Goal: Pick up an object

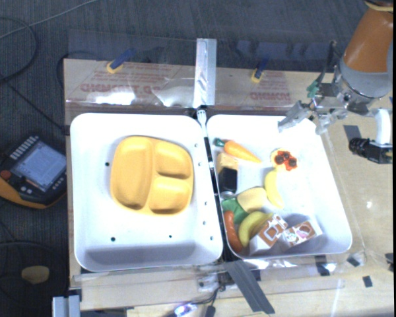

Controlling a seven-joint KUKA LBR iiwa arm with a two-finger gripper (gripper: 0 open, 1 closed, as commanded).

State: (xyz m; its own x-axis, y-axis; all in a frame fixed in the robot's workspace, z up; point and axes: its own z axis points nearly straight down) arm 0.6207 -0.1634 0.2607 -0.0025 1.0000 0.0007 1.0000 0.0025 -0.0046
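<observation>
Two shallow white bins sat side by side on the bench. Left bin (86,177) held a yellow divided tray (152,174) lying flat near its middle. Right bin (330,190) held a heap of toy food along its left and near sides: a carrot (241,151) at the far left, a small round yellow piece with red spots (284,158), a banana (272,187), a green piece (251,224) and a printed carton (287,232) at the near edge. The gripper (303,116) hung over that bin's far right corner, well apart from the food, holding nothing; whether it was apart or together I could not tell
</observation>
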